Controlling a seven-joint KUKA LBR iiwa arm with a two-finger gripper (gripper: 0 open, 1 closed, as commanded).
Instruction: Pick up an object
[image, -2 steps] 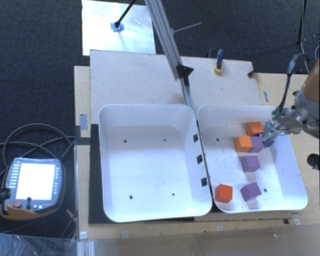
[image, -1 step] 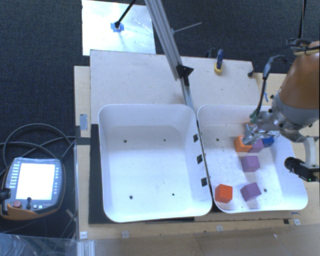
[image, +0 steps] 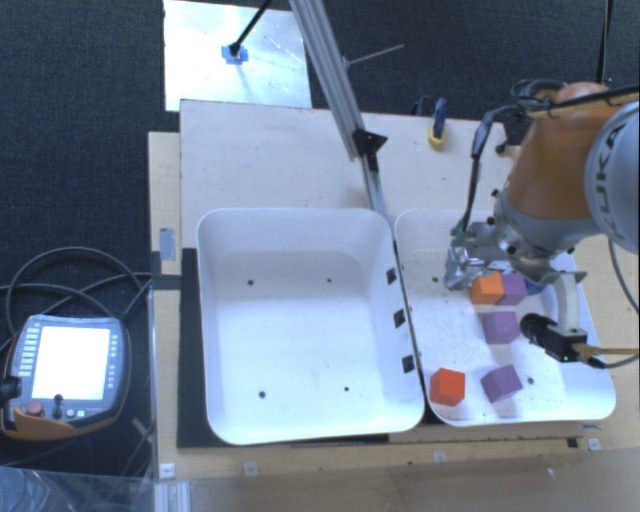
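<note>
Nearest you in the right bin sit an orange cube and a purple cube; behind them another purple cube. Farther back, the gripper hangs beside an orange block touching a purple block. You cannot tell how its jaws stand.

I have one fixed camera high above the bench, looking down at a slant. It takes in both white bins whole. The arm enters from the frame's right.
</note>
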